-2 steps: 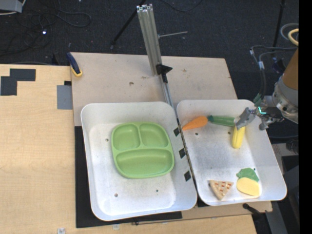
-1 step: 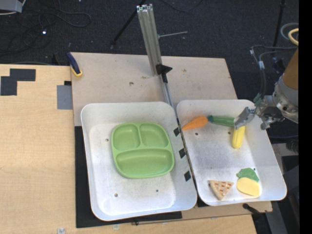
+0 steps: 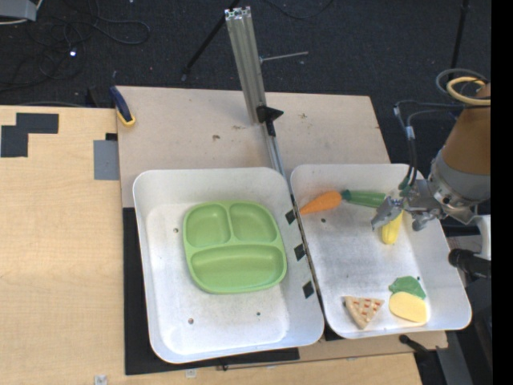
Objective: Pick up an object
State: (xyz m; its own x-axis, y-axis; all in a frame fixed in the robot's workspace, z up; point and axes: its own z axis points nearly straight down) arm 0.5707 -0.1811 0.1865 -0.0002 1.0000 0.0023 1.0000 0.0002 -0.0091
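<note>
My gripper (image 3: pixel 402 218) hangs low over the upper right of the right bin (image 3: pixel 353 255), its two fingers spread apart. A small yellow piece (image 3: pixel 391 230) lies on the bin floor just under the left finger (image 3: pixel 384 214), touching or nearly touching it; it is not clamped between the fingers. An orange carrot (image 3: pixel 321 202) with a green top (image 3: pixel 365 198) lies to the left of the gripper. A pizza slice (image 3: pixel 363 310) and a yellow fruit (image 3: pixel 409 306) with a green leaf (image 3: pixel 407 285) rest near the bin's front edge.
The left bin (image 3: pixel 160 295) holds a green divided plate (image 3: pixel 235 245). A metal post (image 3: pixel 247 62) stands behind the bins. Black clips (image 3: pixel 300 251) sit along the seam between the bins. The arm's orange band (image 3: pixel 471 139) is at the right edge.
</note>
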